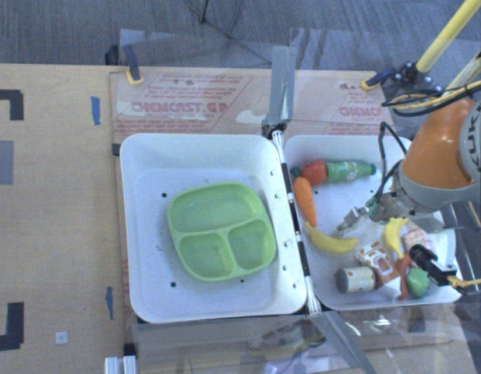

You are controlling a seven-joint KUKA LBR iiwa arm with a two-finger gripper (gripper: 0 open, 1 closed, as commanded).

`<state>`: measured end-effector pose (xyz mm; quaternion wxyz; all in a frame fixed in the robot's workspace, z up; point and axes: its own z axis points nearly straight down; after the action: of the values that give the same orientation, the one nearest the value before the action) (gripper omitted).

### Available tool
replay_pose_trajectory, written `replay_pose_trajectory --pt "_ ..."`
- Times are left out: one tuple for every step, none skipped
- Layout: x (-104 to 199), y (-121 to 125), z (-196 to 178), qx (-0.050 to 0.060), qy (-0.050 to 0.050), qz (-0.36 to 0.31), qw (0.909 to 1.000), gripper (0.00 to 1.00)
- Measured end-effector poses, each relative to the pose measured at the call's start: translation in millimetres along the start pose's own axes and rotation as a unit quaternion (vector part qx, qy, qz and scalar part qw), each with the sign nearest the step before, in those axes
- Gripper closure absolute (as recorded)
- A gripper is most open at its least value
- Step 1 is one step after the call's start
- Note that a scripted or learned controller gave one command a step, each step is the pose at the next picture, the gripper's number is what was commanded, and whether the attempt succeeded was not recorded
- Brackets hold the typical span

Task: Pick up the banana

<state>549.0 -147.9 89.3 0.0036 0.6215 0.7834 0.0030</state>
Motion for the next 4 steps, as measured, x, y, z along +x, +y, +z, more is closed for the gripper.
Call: replay_pose_trajectory --pt "-65 -19 -2 -0.003 0.003 0.051 0.9987 0.00" --pt "-54 -68 -2 -0.003 0.003 0.049 0.9988 0.00" --pt "-59 -69 -11 -0.004 -0.002 0.051 0.9987 1.00" --pt "-56 -68 -11 -0.002 0.001 0.049 0.9988 0.00"
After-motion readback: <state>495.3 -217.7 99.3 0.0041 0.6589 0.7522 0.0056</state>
